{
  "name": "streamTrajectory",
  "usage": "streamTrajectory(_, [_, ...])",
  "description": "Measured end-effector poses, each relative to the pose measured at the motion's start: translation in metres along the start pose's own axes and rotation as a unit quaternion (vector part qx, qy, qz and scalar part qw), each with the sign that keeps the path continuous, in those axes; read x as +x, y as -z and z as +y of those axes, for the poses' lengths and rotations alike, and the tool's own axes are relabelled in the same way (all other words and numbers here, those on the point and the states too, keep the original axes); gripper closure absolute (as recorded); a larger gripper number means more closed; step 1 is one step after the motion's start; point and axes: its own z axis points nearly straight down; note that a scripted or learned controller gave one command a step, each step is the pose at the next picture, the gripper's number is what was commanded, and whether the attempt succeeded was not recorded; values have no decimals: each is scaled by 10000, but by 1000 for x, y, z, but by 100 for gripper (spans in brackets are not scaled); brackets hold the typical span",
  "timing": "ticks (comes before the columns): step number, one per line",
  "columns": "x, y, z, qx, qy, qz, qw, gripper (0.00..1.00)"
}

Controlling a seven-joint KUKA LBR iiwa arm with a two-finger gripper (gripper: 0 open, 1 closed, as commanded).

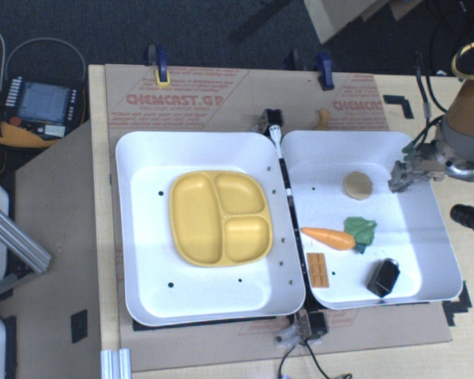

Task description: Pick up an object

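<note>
Counter (221, 93): brown board printed with red lettering, two blue clamps on its far edge, carrying both bins.
Left bin (142, 290): white and shallow, holding a yellow divided plate (220, 216) with three compartments, lying flat near the bin's middle.
Right bin (426, 251): white, touching the left bin along their shared rim.
Orange card (317, 270): flat in the right bin's near-left corner.
Toy carrot (329, 238): orange, lying across the bin, its green top (362, 231) pointing right.
Tan disc (358, 185): round, flat, toward the bin's far side, just left of the tool.
Black object (384, 277): small and dark, near the front rim, right of the card.
Tool (403, 176): over the right bin's far-right part, beside the disc, apart from it; whether it is open or closed, cannot tell.
</note>
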Motion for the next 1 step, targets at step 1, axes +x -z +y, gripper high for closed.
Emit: streamTrajectory(1, [-1,54,2,-8,0,-2,10000,100])
